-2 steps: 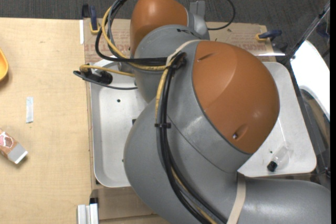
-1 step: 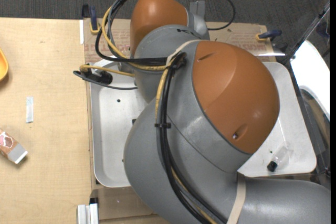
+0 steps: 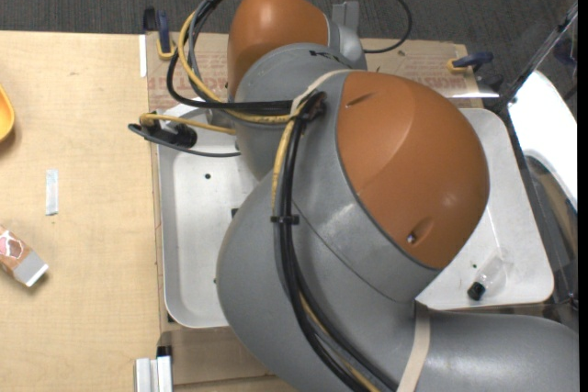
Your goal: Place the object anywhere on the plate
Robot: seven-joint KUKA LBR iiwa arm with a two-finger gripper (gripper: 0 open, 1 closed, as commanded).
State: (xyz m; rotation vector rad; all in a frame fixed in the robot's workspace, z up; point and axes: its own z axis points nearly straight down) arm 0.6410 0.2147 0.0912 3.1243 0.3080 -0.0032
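Bulk of my arm (image 3: 367,225) sprawled across both white bins (image 3: 188,225), hiding most of them. Whether my gripper was spread or pinched, I couldn't tell, nor where the object and plate sat. Small dark-tipped clear piece (image 3: 482,282) lay by the right bin's near edge.

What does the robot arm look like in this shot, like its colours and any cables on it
The arm is made of bulky rounded grey segments with glossy orange-brown dome caps over the joints. A bundle of black and yellow cables runs along its side, held by a tie, and loops out in wide arcs near the upper joint. A pale band crosses the grey housing near the bottom.
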